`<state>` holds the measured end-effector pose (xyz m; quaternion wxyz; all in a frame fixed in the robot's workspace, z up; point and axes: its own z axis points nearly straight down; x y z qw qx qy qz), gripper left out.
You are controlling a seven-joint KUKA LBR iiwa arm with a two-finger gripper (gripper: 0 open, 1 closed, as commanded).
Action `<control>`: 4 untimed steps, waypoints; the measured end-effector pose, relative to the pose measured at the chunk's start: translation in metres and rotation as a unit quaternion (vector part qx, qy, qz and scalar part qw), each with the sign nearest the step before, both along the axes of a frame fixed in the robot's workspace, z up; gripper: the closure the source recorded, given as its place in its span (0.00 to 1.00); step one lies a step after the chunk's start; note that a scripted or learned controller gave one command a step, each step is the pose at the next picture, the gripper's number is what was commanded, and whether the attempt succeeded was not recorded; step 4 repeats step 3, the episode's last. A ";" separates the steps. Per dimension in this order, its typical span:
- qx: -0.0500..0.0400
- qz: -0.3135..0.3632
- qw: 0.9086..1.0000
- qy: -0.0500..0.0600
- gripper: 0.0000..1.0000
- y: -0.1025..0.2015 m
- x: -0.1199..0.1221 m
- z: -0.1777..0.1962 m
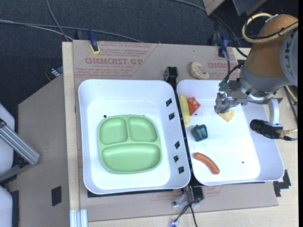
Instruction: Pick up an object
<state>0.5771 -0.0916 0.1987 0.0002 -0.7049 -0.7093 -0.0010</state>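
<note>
Hangs with gripper (224,104) low over wedge (229,116) in right bin (265,171), likely lining up a grab; cannot tell grip state.

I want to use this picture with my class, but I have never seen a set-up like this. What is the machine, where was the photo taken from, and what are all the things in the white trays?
The photo comes from one fixed camera above the bench, looking down at a slant. The machine is a robot arm reaching in from the right, ending in a two-finger gripper.

Two shallow white bins sit side by side. The left bin holds a green divided plate. The right bin holds toy foods: a yellow piece, a red piece, a dark green pepper, an orange-red sausage and a pale yellow piece.

The gripper hangs right above the pale yellow piece; whether it grips it is unclear.
</note>
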 end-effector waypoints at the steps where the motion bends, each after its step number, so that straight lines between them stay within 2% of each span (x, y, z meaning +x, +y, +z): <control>1: 0.000 0.001 1.000 -0.001 1.00 0.060 0.016 0.012; 2: 0.000 0.000 1.000 0.000 1.00 0.120 0.031 0.009; 3: 0.000 0.000 1.000 0.000 1.00 0.172 0.036 0.004; 4: 0.000 0.000 1.000 0.000 1.00 0.172 0.036 0.004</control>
